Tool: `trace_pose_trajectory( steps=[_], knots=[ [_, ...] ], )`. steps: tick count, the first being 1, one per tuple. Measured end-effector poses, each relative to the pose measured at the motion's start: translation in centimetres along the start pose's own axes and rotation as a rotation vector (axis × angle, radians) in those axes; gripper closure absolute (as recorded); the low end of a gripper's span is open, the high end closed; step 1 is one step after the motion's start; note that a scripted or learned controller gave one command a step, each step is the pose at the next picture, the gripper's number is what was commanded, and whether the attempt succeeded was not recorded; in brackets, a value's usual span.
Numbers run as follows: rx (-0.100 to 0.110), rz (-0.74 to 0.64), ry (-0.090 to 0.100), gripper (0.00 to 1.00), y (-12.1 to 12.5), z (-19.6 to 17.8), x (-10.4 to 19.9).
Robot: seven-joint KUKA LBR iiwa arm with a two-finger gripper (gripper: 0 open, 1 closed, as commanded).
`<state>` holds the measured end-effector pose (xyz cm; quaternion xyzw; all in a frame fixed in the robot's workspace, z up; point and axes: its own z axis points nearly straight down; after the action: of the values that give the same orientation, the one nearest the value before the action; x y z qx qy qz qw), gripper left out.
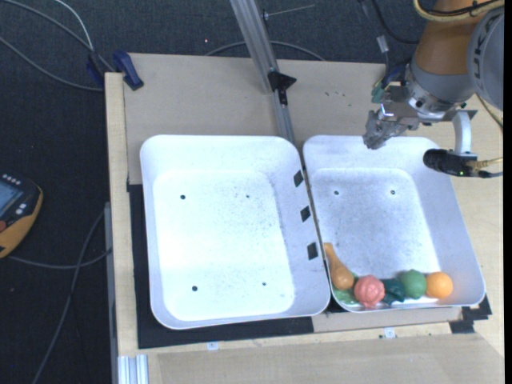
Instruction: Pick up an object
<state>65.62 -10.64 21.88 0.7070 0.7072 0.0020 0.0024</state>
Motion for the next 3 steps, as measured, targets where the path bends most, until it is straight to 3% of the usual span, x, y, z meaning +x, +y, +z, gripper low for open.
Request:
trace_pose_trajectory(
  steps=[1,3],
  knots=[
    [0.001,0.0,0.0,1.0,0.1,-4.9,0.0],
    [0.006,-0.003,0.002,1.0,-3.1,-2.7,9.1]
  ],
)
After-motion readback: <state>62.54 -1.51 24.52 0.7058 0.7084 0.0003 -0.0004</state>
